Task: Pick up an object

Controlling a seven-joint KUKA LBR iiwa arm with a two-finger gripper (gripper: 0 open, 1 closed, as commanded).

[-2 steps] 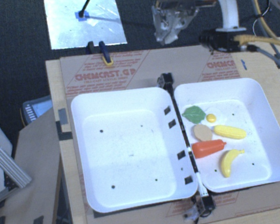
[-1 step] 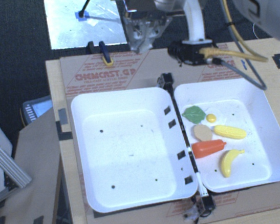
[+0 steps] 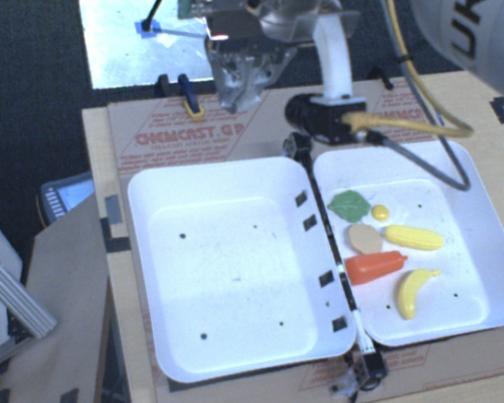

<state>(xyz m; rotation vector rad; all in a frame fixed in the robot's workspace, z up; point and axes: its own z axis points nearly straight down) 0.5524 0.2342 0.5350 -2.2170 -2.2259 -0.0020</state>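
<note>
The right bin [image 3: 492,255] holds several toy foods: a green leaf [image 3: 349,203], a small yellow ball [image 3: 380,213], a beige oval piece [image 3: 364,238], a yellow corn cob [image 3: 413,237], an orange carrot [image 3: 375,266] and a yellow banana [image 3: 411,292]. My gripper [image 3: 240,86] hangs high above the back edge of the left bin [image 3: 234,273], over the cardboard and well away from the toys. I see nothing between its fingers.
Both bins rest on a cardboard sheet [image 3: 178,136]. Black clips [image 3: 320,251] run along the seam between the bins. A blue and yellow clamp [image 3: 189,98] sits at the cardboard's back edge. A metal rail [image 3: 3,287] leans at the far left.
</note>
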